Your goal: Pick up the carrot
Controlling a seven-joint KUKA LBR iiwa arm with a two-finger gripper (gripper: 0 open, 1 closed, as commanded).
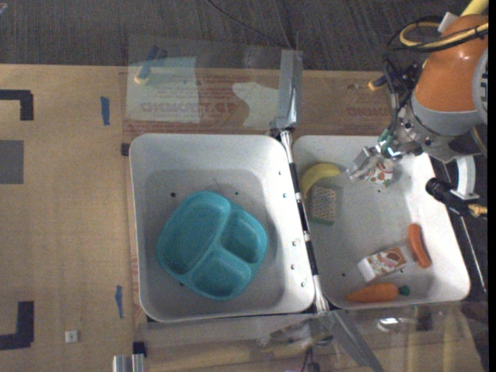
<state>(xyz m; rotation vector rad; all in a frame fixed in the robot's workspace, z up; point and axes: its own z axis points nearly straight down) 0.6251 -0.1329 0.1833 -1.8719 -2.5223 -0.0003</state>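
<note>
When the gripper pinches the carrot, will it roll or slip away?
The carrot looks round and tapered, so it may roll or squirt out of a pinch. Its smooth surface suggests stiff plastic, probably light. It lies close to the bin wall, which might stop it rolling.

The orange carrot (373,293) with a green tip lies flat along the right bin's near wall.

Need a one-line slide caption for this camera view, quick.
Gripper at the right white bin's far edge; orange carrot lies untouched near its front wall.
</note>
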